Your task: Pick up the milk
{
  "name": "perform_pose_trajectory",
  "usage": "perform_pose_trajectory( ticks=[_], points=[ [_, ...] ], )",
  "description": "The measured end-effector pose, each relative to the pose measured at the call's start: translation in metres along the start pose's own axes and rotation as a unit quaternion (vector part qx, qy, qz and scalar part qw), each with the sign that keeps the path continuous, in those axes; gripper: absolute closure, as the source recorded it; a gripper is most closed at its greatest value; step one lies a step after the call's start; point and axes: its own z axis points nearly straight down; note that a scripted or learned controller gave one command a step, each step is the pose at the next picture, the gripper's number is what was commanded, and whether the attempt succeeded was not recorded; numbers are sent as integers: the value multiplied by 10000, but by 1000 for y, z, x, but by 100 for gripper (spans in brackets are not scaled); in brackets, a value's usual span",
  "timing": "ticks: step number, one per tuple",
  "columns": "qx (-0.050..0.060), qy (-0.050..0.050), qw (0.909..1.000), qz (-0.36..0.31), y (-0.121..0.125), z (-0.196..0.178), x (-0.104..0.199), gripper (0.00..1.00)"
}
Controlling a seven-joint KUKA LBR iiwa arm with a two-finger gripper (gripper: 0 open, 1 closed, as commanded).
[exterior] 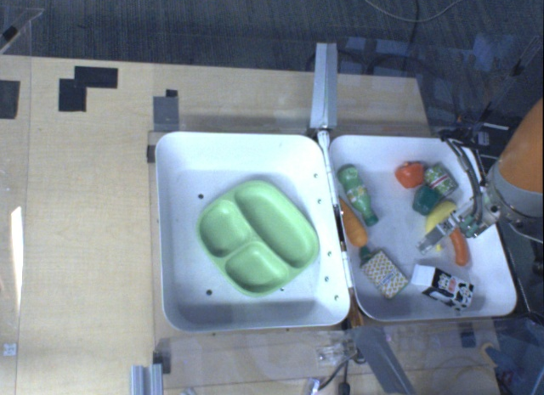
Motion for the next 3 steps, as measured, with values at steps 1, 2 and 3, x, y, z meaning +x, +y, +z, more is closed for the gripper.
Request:
perform_pose_trajectory(
  ticks=[1,2,3],
  points=[
    [3,8,9990,-441,8,49,47,0],
    [-1,0,9982,608,-19,81,2,0],
    [-6,-1,9999,132,58,58,24,0]
  ],
)
